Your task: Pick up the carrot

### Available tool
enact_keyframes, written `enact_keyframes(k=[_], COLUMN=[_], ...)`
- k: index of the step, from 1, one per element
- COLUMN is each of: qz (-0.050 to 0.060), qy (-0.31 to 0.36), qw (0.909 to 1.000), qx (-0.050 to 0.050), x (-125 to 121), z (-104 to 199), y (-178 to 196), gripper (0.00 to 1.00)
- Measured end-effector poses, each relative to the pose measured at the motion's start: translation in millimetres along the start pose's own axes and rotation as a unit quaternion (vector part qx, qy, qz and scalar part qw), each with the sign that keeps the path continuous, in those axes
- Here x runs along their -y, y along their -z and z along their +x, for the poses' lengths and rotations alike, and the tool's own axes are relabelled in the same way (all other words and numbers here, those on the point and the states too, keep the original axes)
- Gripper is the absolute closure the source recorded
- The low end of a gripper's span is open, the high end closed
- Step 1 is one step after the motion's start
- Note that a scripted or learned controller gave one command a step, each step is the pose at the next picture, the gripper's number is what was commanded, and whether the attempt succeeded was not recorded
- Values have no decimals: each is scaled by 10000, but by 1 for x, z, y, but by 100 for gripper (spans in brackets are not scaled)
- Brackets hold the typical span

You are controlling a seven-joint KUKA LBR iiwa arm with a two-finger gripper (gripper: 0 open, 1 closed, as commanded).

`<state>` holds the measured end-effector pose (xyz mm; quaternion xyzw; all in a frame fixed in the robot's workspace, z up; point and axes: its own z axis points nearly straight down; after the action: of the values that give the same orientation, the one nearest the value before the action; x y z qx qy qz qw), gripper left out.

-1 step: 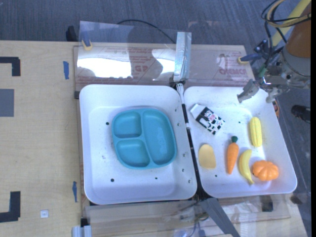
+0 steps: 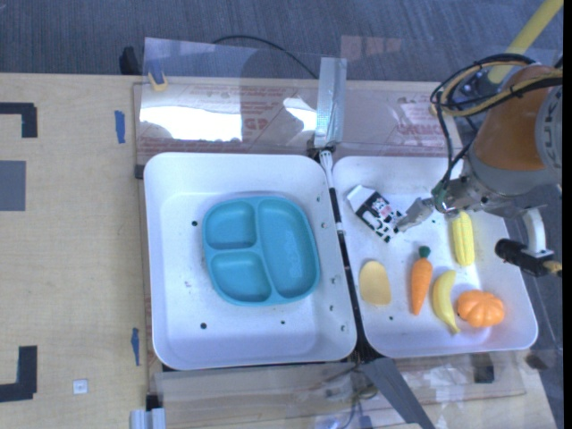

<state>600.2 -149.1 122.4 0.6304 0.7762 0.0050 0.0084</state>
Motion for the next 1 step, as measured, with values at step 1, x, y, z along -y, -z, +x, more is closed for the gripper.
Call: enact_keyframes(k=[1], qz=[79], qy=[-164], qw=[9998], qx=[-28], x=[43], z=[12], y=[-35], gripper=[0])
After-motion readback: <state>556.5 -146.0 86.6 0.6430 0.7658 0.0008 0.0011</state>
